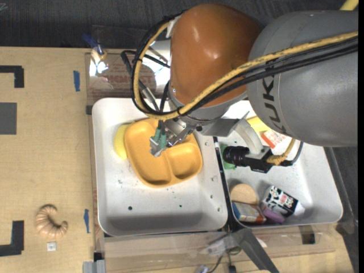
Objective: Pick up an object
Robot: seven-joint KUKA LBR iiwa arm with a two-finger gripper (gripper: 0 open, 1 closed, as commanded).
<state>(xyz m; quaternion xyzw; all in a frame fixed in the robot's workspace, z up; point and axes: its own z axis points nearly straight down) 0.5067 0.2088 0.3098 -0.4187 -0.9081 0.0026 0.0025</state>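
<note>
Gripper (160, 141): over orange divided tray (165, 155) in left bin (114, 203); finger state cannot be told. Croissant-shaped toy (51, 221): on bench, 8 o'clock.

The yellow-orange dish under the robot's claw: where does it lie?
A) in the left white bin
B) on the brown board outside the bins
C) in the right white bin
A: the yellow-orange dish lies inside the left white bin, right under the gripper.
</note>
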